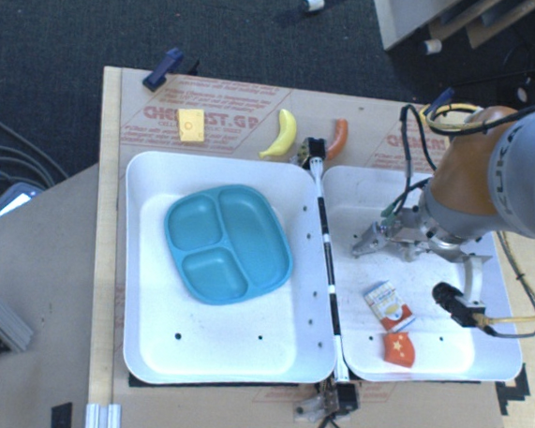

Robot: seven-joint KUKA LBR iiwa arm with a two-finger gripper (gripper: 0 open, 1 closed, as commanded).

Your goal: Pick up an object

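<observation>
Red print on the cardboard sheet is only partly legible: "ST. GR".

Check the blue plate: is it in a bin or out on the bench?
In. The blue plate lies flat inside the left bin, white floor showing on all sides of it.

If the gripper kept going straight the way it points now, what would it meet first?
The gripper points leftward and down over the right bin. It would likely meet bare bin floor first, then the divider; depth is unclear. The small boxes lie off that line.

A robotics lab is being shown. A plywood bench is being flanked by loose black cables on dark carpet, and two white bins are being clamped side by side.
</observation>
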